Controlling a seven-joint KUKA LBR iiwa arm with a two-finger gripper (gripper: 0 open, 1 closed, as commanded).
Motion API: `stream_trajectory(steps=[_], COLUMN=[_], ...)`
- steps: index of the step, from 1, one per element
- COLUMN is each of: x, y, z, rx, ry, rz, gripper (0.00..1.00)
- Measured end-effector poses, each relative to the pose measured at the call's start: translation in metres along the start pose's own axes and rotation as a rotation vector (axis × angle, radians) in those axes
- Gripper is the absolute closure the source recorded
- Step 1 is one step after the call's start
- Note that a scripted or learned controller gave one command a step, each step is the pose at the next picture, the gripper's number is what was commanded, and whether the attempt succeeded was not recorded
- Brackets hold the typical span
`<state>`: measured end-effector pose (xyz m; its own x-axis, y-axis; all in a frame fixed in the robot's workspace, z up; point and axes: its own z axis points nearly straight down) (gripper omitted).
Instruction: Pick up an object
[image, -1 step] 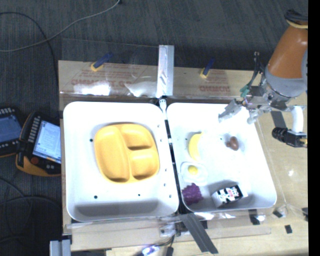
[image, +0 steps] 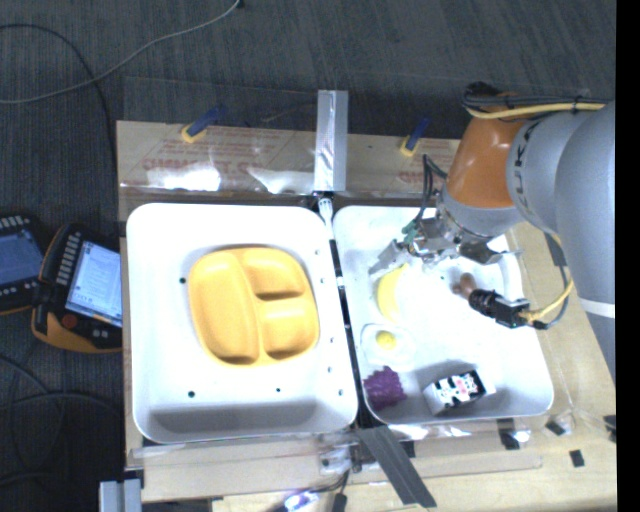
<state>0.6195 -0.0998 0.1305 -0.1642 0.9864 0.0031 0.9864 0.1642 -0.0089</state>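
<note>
Dark grey carpet floor (image: 300, 50) all round, black cables trailing at eleven o'clock; wooden bench (image: 135, 140) centre; teach pendant (image: 80, 290) at nine o'clock.

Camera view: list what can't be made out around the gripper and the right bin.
- Gripper: finger state unreadable in the camera view; too small, partly under the wrist.
- Yellow object: identity unclear, top edge under the gripper.
- Small box: print too small to read.
- Right bin: upper right corner hidden by the arm.
</note>
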Motion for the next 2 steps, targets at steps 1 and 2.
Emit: stream_trajectory(steps=[1,2], x=[0.0,0.0005], y=[-0.0084,-0.0082], z=[0.0411,0.0345], rx=[-0.014,-0.013], ry=[-0.006,-0.002], rz=[-0.061,-0.06], gripper=[0.0,1.0])
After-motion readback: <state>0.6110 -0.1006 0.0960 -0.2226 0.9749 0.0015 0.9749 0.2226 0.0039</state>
